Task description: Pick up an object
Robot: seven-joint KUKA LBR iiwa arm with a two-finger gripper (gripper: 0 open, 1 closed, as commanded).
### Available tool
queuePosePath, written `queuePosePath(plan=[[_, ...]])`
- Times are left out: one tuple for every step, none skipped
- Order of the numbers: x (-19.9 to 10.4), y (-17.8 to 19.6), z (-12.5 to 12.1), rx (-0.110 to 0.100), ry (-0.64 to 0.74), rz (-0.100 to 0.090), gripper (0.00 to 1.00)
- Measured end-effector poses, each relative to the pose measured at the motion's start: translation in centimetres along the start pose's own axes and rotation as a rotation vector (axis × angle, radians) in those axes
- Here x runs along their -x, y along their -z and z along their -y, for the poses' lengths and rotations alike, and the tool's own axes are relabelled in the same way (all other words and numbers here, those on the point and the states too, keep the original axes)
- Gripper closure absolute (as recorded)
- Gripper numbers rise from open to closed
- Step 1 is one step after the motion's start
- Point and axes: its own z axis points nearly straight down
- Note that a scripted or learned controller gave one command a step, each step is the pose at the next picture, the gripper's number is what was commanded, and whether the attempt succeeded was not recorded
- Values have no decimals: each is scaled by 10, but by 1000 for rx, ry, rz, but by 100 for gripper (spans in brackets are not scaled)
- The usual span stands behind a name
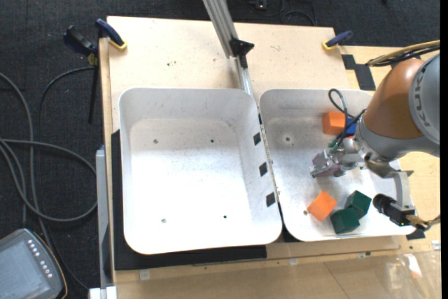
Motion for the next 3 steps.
queuePosePath(plan=[[-7,60,3,5,4,1,100],[-13,120,-4,7,5,2,100],[-13,168,-5,5,5,2,100]])
